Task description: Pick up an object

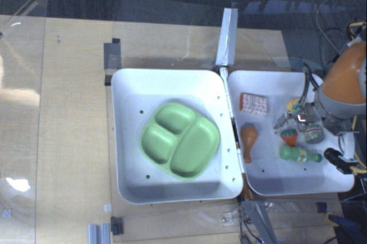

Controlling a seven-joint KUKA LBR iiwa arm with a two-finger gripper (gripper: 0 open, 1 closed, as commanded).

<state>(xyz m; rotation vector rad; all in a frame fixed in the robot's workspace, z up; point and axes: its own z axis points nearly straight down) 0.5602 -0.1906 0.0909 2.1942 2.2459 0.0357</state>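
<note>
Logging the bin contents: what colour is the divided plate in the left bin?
Light green, seen in the camera view: divided plate.

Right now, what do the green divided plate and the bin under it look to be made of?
Green divided plate: probably moulded plastic, satin finish; one even colour, soft rounded compartment walls, only faint highlights. Left white bin: likely thin plastic or coated sheet, smooth and slightly glossy; rounded corners, small holes in the floor. Neither material is certain from this view.

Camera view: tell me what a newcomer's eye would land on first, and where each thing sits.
The green divided plate stands out most, lying alone in the middle of the left bin. Next comes the arm's orange band at the right edge, with the hand down in the right bin among small things: a red-and-white packet, a brown pear-shaped piece and a green bottle.
</note>
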